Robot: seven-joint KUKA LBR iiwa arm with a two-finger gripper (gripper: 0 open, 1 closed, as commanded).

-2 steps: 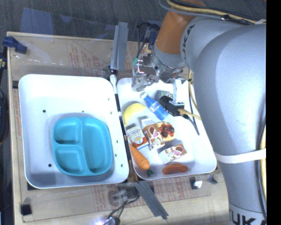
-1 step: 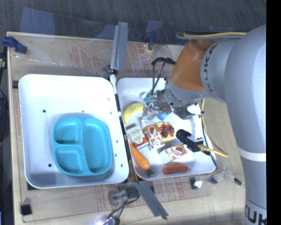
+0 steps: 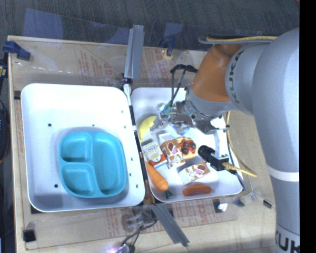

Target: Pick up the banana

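**Banana sits in the right-hand bin, with the gripper close beside it**

Banana (image 3: 147,126) lies at the left wall of the right-hand bin (image 3: 145,100), about halfway along it. Only part of its pale yellow body shows.

Nearest the camera, at that bin's front edge, a reddish sausage (image 3: 196,190) lies crosswise. Just to its left an orange carrot (image 3: 158,177) lies at a slant, its green end pointing toward the sausage. Behind them sits a cluster of small printed food packets: one (image 3: 195,171) just above the sausage, one (image 3: 175,151) in the middle of the bin, and one (image 3: 150,151) against the left wall, between the carrot and the banana.

In the left-hand bin (image 3: 42,120) a blue divided plate (image 3: 92,164) rests flat toward the front.

Farther back, the gripper (image 3: 167,116) hangs low over the right-hand bin, just beside the banana's right end. Whether it is spread or pressed together cannot be told, and nothing can be seen held in it. Behind it the orange band (image 3: 217,74) and the grey arm (image 3: 266,73) come in from the right, above the bench (image 3: 68,57).
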